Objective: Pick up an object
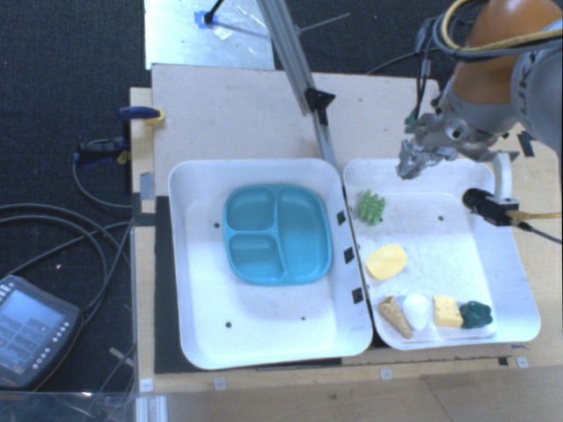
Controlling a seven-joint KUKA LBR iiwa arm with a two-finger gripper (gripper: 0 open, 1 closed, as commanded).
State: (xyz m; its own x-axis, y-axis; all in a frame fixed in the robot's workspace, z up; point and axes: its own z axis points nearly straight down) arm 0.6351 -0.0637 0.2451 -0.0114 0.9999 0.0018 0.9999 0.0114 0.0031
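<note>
My gripper hangs over the back edge of the right bin, with nothing visible between its fingers. A green bumpy object lies a little to its left and nearer the camera. A yellow oval piece rests near the bin's left wall. Along the front edge lie a tan cone-like piece, a white egg shape, a yellow block and a dark green lump.
The left bin holds a blue divided plate. A metal pole slants over the bench behind the bins. Cables and a pendant lie off the bench at left.
</note>
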